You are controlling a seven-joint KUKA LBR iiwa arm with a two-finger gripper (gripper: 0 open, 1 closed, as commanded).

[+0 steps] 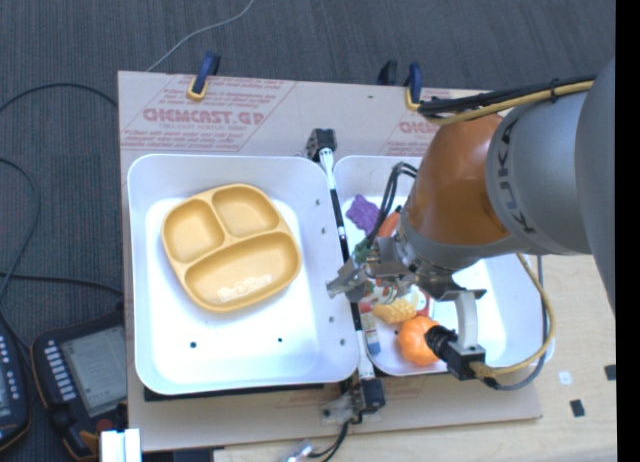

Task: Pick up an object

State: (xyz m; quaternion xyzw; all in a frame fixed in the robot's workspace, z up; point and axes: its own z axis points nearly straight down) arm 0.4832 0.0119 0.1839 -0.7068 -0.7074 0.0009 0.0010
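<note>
Objects for picking sit crowded in the right bin, so watch for a bad grab. On your left, the left bin holds just a yellow divided plate, well apart from the arm. Moving right, the claw hangs low over the right bin's near-left corner, close to the rim between the bins; you cannot tell how wide it stands. Beside it lie a purple piece, a pale yellow item and an orange ball. Packed this tightly, a descent could clip the rim, nudge the ball away, or pinch two things together.
</note>
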